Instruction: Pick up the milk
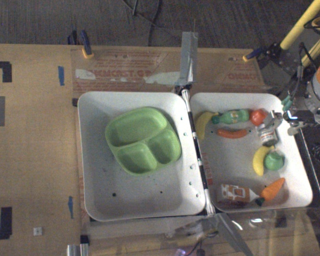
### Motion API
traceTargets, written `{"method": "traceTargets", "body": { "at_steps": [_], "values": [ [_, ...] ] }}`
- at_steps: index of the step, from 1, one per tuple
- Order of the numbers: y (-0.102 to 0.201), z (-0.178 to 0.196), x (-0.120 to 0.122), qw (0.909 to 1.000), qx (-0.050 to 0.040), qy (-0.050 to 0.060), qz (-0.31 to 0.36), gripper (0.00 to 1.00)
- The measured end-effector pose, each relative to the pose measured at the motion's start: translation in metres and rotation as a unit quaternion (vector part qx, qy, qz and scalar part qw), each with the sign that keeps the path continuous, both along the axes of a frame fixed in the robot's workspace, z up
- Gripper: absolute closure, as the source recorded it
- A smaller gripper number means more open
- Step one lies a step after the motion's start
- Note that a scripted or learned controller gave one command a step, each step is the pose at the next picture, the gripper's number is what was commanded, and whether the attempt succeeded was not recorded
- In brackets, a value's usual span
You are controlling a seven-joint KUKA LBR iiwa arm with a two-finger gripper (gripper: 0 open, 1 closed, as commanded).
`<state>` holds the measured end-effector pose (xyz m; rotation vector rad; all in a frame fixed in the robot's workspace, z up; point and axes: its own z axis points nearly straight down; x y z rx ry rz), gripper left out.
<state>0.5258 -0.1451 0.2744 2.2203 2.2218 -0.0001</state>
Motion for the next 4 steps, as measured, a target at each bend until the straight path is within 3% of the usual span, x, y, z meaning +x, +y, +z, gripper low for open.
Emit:
{"method": "traceTargets", "body": {
  "at_steps": [1, 2, 3, 4],
  "values": [
    [0.069, -0.09, -0.01, 0.9997, 0.0003, 0.0, 0.026, 0.0],
    [0.077, -0.057, 0.012, 1.0, 0.0, -0.001, 0.004, 0.0],
    [0.081, -0.091, -0.047, 0.9998, 0.0005, 0.001, 0.018, 0.0],
    [0.136, -0.091, -0.024, 0.9914, 0.0, 0.0, -0.131, 0.0]
  ]
}}
